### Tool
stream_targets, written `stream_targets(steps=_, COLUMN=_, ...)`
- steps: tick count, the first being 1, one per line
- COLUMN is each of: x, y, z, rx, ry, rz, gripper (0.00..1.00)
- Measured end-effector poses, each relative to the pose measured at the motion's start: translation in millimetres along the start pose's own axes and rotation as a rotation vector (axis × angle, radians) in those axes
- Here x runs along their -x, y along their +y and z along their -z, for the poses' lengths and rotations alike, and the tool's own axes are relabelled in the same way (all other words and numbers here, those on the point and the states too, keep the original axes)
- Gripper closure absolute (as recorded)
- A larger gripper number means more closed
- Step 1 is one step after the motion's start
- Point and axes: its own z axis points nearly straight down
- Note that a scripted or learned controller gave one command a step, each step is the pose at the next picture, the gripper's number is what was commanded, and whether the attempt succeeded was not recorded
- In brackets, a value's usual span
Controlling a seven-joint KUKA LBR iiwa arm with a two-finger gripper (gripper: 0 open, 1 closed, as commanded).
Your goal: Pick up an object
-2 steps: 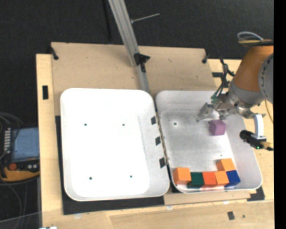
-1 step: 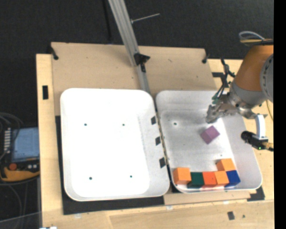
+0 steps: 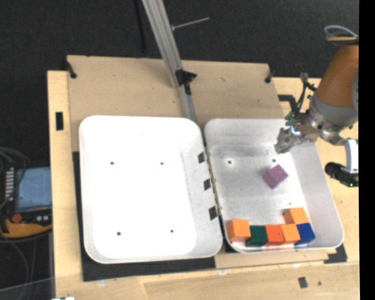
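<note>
A purple block [image 3: 275, 176] lies alone in the middle of the right bin [image 3: 237, 149]. Along that bin's near edge sit several blocks: an orange one [image 3: 239, 229], a green one [image 3: 257, 234], more orange ones [image 3: 282, 232] and a blue one [image 3: 305, 231]. My gripper [image 3: 285, 141] hangs over the bin's far right part, above and a little right of the purple block, apart from it. Nothing shows between its fingers.
The left bin [image 3: 144, 186] lies beside the right one, with small clips [image 3: 207, 184] along the seam between them. A slanted metal rail [image 3: 169, 42] rises from the back of the bench. Cables and a blue box [image 3: 32, 189] sit off the bench's left edge.
</note>
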Motion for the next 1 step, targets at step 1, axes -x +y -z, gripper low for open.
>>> stream_targets(steps=1, x=8.8, y=5.5, z=49.2, rx=0.001, ry=-0.001, rz=0.002, gripper=1.0)
